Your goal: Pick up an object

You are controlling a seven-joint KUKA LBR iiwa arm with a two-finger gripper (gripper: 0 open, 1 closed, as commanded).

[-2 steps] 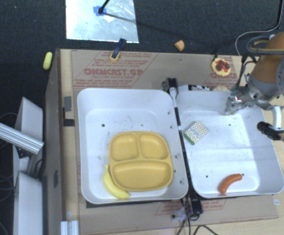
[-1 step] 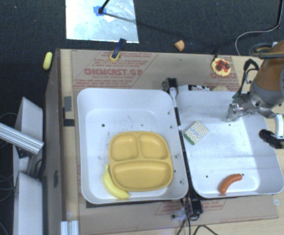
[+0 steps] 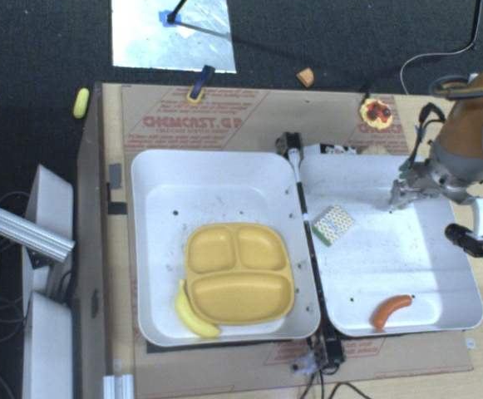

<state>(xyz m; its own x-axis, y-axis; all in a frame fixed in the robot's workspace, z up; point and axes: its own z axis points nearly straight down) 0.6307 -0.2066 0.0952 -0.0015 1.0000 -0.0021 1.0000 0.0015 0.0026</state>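
Observation:
The right bin [image 3: 441, 256] holds a small green-and-white patterned block [image 3: 333, 224] near its left wall and an orange sausage-shaped toy [image 3: 391, 310] near its front edge. My gripper [image 3: 401, 196] hangs over the bin's far right part, well right of the block and apart from both objects. Nothing shows between its tips. In the left bin [image 3: 166, 181] lies a yellow divided plate [image 3: 239, 271] with a yellow banana [image 3: 193, 314] tucked against its front left edge.
The arm's orange band [image 3: 474, 119] and grey wrist reach in from the right over the bin's far corner. A black divider [image 3: 303, 223] runs between the bins. A small round red-and-yellow toy [image 3: 377, 112] lies on the bench behind the right bin.

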